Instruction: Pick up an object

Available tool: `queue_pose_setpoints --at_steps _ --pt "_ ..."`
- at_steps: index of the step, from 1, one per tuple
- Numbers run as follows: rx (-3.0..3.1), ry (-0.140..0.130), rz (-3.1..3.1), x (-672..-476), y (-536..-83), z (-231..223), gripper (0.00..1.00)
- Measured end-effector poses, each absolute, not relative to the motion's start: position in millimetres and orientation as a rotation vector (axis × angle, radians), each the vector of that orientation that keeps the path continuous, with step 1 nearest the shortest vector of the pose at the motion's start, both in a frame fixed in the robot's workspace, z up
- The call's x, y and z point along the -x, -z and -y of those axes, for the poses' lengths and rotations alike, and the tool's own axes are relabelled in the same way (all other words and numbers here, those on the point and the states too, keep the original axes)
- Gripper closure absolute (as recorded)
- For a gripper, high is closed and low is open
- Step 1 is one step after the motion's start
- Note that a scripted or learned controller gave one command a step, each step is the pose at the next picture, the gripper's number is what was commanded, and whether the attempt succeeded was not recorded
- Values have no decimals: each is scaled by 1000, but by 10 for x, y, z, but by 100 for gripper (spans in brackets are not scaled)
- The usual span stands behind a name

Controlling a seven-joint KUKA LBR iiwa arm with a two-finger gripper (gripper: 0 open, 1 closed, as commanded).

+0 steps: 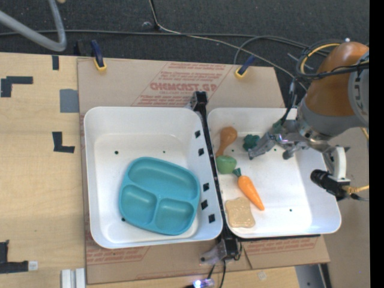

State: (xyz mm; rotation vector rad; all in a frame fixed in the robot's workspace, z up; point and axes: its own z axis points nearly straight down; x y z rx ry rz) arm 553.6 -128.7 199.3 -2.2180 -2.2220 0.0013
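The arm is in the approach step: its claw (259,149), whose state cannot be told, hovers near the right bin's (312,221) far edge beside a green toy (251,141), so it must next descend and close.

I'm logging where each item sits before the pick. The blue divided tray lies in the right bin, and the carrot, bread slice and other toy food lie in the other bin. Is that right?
Not quite. The camera view shows the blue divided tray in the left bin, not the right one. The rest holds: the carrot, bread slice and other toy food lie in the other bin, the right bin.
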Motion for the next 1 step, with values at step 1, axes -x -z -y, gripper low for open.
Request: queue_pose_setpoints --at_steps 1 --pt "2218 -6 2220 -5510 -1559 1293 0"
